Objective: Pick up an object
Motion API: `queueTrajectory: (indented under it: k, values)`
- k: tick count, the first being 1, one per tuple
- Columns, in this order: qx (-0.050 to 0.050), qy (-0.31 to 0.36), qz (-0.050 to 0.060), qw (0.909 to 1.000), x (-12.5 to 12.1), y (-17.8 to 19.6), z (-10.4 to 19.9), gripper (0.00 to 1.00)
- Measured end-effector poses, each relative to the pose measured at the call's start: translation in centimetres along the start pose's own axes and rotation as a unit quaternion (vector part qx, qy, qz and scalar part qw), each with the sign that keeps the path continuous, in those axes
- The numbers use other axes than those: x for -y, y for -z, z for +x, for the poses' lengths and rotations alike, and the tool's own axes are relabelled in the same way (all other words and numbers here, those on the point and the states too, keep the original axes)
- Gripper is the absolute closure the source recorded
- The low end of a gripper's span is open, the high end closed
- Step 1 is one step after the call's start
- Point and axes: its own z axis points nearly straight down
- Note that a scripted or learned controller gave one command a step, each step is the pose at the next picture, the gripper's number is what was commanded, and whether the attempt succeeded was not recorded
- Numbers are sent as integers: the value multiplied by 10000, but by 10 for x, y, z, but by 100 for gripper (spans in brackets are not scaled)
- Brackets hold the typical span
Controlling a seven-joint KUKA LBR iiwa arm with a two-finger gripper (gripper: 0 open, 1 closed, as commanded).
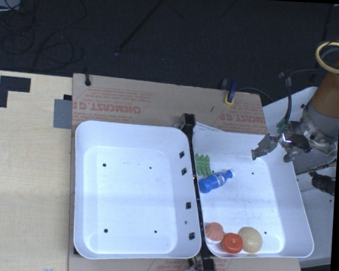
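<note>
No object had been lifted at the time of inspection. All candidates lay in the right bin (302, 228): a blue bottle (214, 181) on its side against the left wall, about midway along it, with a green item (202, 163) just beside it toward the far edge; and, along the near edge, a pink piece (214, 231), a red round object (232, 242) and a pale ball (250, 238) in a close row, touching or nearly so. The left bin (87, 155) held none of these. The gripper (275, 148) hung over the far right corner of the right bin, well apart from every object. Its fingers appeared spread, with nothing between them. In my judgement approach, descent, grasp and lift all remained outstanding.
</note>
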Motion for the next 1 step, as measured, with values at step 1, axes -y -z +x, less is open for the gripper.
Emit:
queueTrajectory:
  k: [1]
  values:
    - [-8,15,24,10000,-46,-112,20,0]
